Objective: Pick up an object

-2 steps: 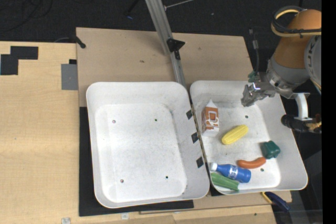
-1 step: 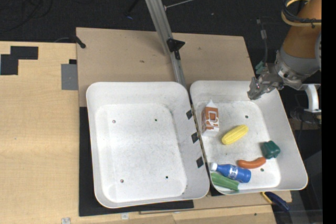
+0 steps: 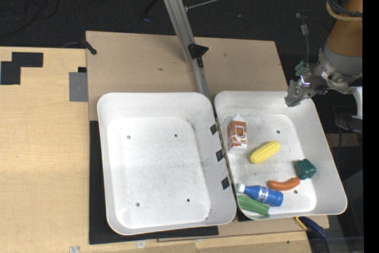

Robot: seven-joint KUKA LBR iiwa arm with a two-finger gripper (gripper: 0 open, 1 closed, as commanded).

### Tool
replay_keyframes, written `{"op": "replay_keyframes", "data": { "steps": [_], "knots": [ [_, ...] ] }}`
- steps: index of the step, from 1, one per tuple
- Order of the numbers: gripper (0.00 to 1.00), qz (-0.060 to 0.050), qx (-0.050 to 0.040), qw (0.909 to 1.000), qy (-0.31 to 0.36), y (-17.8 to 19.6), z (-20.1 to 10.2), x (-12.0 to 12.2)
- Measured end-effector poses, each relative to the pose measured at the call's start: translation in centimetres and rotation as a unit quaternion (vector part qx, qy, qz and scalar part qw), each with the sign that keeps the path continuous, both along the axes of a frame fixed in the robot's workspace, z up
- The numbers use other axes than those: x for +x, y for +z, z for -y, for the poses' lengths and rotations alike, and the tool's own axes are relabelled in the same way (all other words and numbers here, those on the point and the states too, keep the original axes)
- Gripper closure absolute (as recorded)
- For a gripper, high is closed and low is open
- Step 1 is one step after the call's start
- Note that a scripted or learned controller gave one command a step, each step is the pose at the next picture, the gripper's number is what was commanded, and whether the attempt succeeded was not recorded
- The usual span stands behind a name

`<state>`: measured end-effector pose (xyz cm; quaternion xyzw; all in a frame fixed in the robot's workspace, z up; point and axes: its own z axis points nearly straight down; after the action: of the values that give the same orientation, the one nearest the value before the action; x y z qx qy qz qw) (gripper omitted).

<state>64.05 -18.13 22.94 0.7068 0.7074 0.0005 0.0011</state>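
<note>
Nearest the camera, at the frame's bottom, runs the front rim of the left bin (image 3: 155,223), a broad, shallow white tray with rounded corners, a speckled floor and four small holes; its floor is open from wall to wall. Under both bins lies the desk (image 3: 41,157), pale wood grain on the left with a plain tan board behind, and a dark mat showing along the left bin's outer edge. The right bin (image 3: 323,186) touches the left one along a shared seam marked by three small black clips; its far half is bare, while the objects crowd its near half. A ribbed metal rail (image 3: 177,21) slants down from the top to the seam. The arm (image 3: 346,44) reaches in at the right, grey with an orange band, and its jaws (image 3: 294,96) hang over the right bin's far right corner, well apart from every object; I cannot tell whether they are spread or pressed together. Sized downward: a white and orange carton (image 3: 237,134) beside the seam, a bumpy yellow corn cob (image 3: 265,151) near it, a blue bottle (image 3: 263,195) touching a green pod (image 3: 253,206) at the front rim, a curved orange sausage (image 3: 283,184), and a dark green block (image 3: 305,169) just beside that sausage.
</note>
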Motion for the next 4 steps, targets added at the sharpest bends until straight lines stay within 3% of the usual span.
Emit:
{"op": "replay_keyframes", "data": {
  "steps": [1, 4],
  "knots": [
    [1.0, -0.002, 0.0017, 1.0, 0.002, 1.0, -5.2, -1.3],
    [1.0, -0.004, 0.0017, 1.0, 0.002, -1.9, -20.1, -4.1]
  ]
}}
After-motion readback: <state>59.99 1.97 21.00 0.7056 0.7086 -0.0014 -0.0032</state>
